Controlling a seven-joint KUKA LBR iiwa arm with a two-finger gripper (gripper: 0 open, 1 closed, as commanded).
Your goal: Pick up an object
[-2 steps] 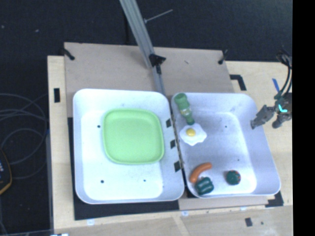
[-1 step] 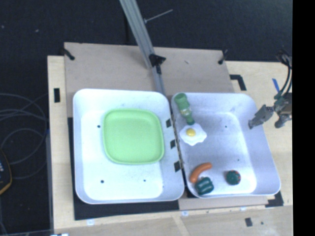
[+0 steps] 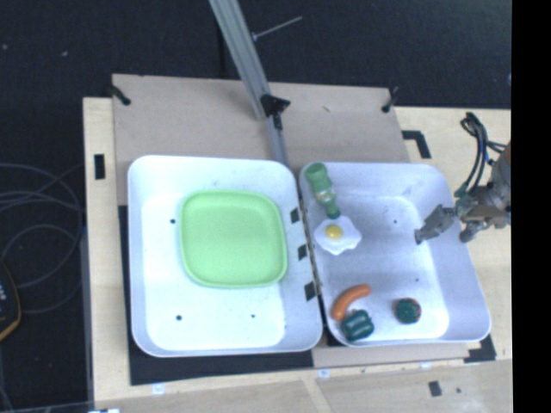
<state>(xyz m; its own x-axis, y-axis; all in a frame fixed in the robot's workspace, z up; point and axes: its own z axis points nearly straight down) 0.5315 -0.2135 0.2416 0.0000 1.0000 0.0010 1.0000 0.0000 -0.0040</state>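
text: none legible | labels: none | numbers: none (bins and objects carry no readable marks)

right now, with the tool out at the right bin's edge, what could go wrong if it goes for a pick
The tool sits far from everything, so a blind close probably grabs nothing. The sausage and green pepper touch near the bin wall, so one may get dragged. The fried egg lies flat and may slip.

Robotics lab test cell: plywood tabletop (image 3: 344, 101), two white bins (image 3: 155, 231), loose cables (image 3: 34, 222) on black floor, toy food props (image 3: 337, 237).
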